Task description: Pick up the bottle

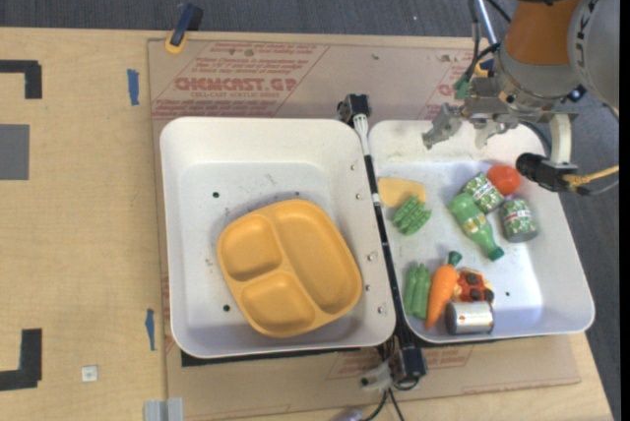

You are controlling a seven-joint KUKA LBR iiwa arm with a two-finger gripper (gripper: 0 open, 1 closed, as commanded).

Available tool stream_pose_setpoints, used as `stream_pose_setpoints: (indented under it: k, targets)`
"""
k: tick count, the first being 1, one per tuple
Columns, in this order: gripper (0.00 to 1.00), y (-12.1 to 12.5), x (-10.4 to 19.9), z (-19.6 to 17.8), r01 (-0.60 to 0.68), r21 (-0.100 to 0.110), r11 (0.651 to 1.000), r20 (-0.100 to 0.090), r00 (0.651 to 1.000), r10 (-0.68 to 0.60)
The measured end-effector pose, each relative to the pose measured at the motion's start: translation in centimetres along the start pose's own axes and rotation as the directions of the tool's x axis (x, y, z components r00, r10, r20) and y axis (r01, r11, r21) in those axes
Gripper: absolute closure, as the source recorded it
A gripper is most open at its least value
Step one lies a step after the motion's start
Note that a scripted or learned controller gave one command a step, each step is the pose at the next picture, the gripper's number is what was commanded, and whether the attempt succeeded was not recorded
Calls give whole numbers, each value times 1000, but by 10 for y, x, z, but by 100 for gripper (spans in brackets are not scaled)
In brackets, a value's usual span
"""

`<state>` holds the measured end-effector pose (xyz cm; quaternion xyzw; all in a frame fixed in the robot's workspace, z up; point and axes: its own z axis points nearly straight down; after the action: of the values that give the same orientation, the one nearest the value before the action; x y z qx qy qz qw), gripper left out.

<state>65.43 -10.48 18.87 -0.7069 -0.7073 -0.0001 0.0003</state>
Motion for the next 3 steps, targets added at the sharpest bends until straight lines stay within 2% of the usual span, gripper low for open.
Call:
stream_pose_setpoints:
  k: [1,2,3]
  targets:
    - [0,-20,-45,81,162,2,987,0,987,-162]
    - [0,-85,-34,95,-106,-25,994,8,994,107]
    - [100,-86,-34,87,-109,-23,994,6,994,109]
